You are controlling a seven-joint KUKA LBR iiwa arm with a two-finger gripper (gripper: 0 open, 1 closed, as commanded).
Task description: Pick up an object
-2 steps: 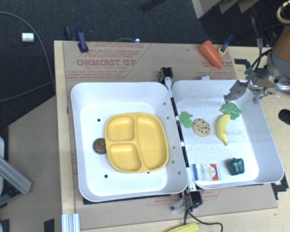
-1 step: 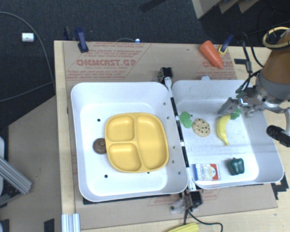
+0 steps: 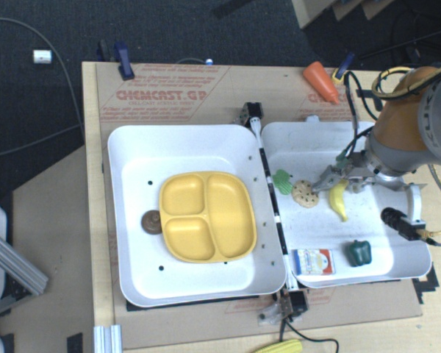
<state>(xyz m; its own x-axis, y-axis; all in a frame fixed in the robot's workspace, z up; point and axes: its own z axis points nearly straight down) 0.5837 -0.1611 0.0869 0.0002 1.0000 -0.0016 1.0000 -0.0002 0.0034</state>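
Nearest to us, along the front wall of the right bin [image 3: 397, 267], lay a small flat carton [image 3: 312, 262] printed in red, white and blue, and beside it a green toy pepper [image 3: 359, 253], glossy and lumpy. Further back in that bin we saw a yellow banana [image 3: 339, 201], smooth and curved, a round biscuit [image 3: 303, 193] with dark specks, and a small leafy green piece [image 3: 282, 182] close against the dividing wall.

The gripper [image 3: 332, 182] hung low over this group, its metal linkage reaching out from the grey wrist under the orange band. Its tips sat between the biscuit and the top of the banana. We could not tell whether the claw was open or closed, nor whether it touched either item; nothing looked lifted, and every object appeared to rest on the bin floor.

So we judged the pick as not yet done: the arm was at the objects, with the banana or the biscuit the likeliest target, while the grasp and the lift remained.

In the left bin [image 3: 125, 197] sat a yellow divided plate [image 3: 207, 218], matte plastic with three rounded compartments, and a brown disc [image 3: 151, 222] touched its left edge. An orange carrot-shaped toy [image 3: 321, 83] lay on the bench behind the bins.
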